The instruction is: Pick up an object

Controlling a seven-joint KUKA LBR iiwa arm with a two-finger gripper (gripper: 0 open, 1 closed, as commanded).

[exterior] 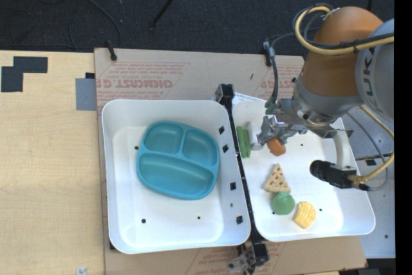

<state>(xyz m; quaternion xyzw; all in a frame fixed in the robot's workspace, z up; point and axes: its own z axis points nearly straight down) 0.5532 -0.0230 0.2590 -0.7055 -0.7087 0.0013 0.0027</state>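
1. Presently, camera view: the claw [273,134] hangs over the upper part of the right bin [360,216], reaching in from 3 o'clock.
2. An orange piece [277,147] lies directly under the claw, touching or just beside its tips at the 6 o'clock side. Whether it sits between the fingers cannot be told; their spread is not legible against the metal of the wrist.
3. A green stick [243,142] lies at 9 o'clock of the claw, near the divider, its long axis running 12 to 6.
4. A yellow wedge [277,179], a green ball [282,203] and a corn piece [305,214] lie further toward 6 o'clock, well apart from the claw.
5. A blue sectioned plate [178,160] occupies the left bin [122,216].
6. Judgement: the orange piece is the nearest candidate; a short, near-vertical descent would suffice.
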